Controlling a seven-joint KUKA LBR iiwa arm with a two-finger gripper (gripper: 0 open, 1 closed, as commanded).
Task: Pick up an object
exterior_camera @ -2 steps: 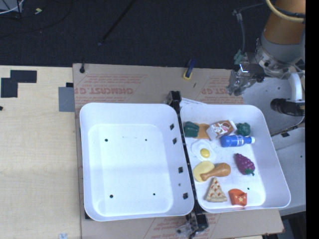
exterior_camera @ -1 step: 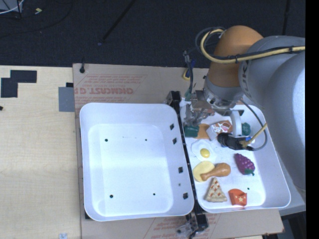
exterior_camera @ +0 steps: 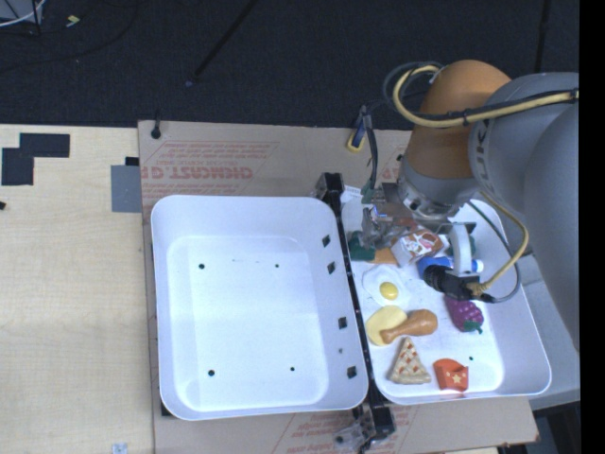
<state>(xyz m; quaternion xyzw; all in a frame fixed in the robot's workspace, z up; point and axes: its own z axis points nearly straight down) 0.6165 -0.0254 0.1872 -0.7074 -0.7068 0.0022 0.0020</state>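
Observation:
The arm reaches in from the right, and my gripper (exterior_camera: 376,223) is low over the back left corner of the right bin (exterior_camera: 529,348). Right under it lie a dark green piece (exterior_camera: 361,248) and a small orange piece (exterior_camera: 386,254). In front of these, toy food is spread across the bin: a fried egg (exterior_camera: 386,289), a chicken drumstick (exterior_camera: 405,324), a pizza slice (exterior_camera: 408,363), a red pepper (exterior_camera: 453,375) and a purple grape bunch (exterior_camera: 466,313). A red and white packet (exterior_camera: 422,246) and a blue and white item (exterior_camera: 454,268) lie beside the wrist.
The left bin (exterior_camera: 246,305) sits beside the right one, split from it by a black divider with clips (exterior_camera: 342,282). Both rest on a cardboard sheet (exterior_camera: 217,164). A yellow cable (exterior_camera: 416,88) loops over the arm, and a thin post (exterior_camera: 362,135) stands behind the right bin.

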